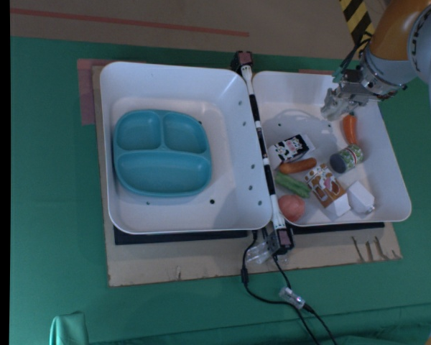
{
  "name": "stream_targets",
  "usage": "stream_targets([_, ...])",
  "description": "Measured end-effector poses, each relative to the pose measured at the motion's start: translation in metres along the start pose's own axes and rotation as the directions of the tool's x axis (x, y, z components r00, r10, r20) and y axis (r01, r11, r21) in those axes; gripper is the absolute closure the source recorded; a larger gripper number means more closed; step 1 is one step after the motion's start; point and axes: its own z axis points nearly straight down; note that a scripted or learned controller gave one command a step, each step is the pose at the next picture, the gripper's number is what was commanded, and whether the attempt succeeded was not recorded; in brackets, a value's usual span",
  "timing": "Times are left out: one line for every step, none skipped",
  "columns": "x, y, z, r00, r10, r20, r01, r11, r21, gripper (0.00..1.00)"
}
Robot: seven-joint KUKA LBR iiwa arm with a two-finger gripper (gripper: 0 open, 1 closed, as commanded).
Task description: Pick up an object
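My gripper (337, 111) hangs over the upper right part of the right bin (388, 171), open, with nothing between its fingers. Just below and right of it lies a small orange carrot (350, 129). Further down stand a small green-labelled can (347, 158) and a cow-print milk carton (291, 149). Below those lie an orange sausage-shaped piece (297, 167), a green cucumber (292, 185), a pinkish round fruit (292, 207), an orange-patterned carton (327, 190) and a white box (360, 197).
The left bin (129, 85) holds a teal divided plate (161, 153). A hinged bar (257, 131) runs between the bins. Cables (284, 293) trail off the bench's front edge over the green cloth.
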Motion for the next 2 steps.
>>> stream_targets([0.0,0.0,0.0,1.0,0.0,0.0,0.0,1.0,0.0,0.0])
stream_targets([-0.002,0.002,-0.014,1.0,0.004,0.003,-0.003,1.0,-0.008,1.0])
